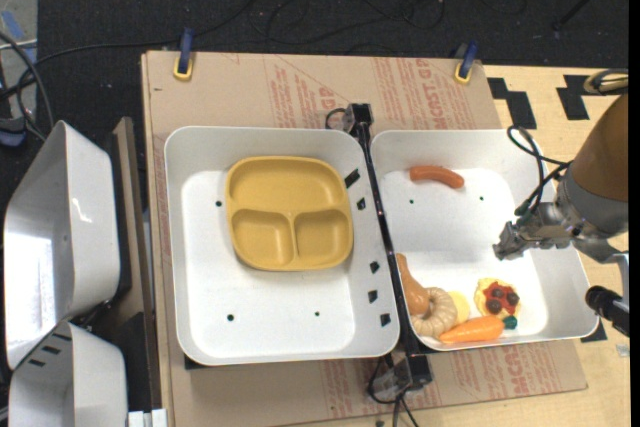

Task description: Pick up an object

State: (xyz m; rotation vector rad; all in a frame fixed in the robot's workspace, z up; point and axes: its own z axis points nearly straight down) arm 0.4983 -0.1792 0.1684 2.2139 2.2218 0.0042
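Two shallow white bins sit side by side on a brown board; the left bin (200,315) holds a yellow divided plate (290,213), lying flat toward its upper middle; the right bin (480,147) holds the toy food. A sausage (437,176) lies near the right bin's upper edge, well apart from the rest; along the lower edge lie a drumstick (408,282), a curled shrimp (433,309) touching it, a carrot (473,329) just beside the shrimp, and a small pizza slice (497,297) just above the carrot. The grey arm reaches in from the right, and the gripper (512,246) hangs over the right side of the right bin, between the sausage and the pizza slice, near the pizza but with nothing seen between its fingers; whether the fingers are spread or pressed together I cannot tell, since they are small and dark against the bin.
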